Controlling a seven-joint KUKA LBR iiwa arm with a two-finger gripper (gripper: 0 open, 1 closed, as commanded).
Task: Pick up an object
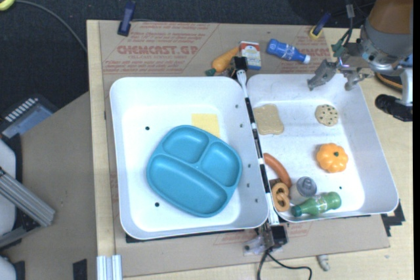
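The gripper [337,74] was seen over the right bin's [367,141] far edge, its fingers spread apart with nothing between them. A cookie [326,115], pumpkin [331,157], slice of bread [268,120], hot dog [277,168] and green bottle [316,204] were lying in that bin.

Brown board [164,49] w/ red print under both bins. Left bin [121,141] and right bin [377,160] touch along inner edges; black clip [239,65] at far end of seam, 2nd clip [275,233] at near end. Blue clamp [126,18] on board's far-left corner, another [320,24] far right. Behind bins, on board: orange toy [225,60], small red/white carton [250,54], blue bottle [287,51] lying flat. Grey cable [52,16] on dark floor, top left.
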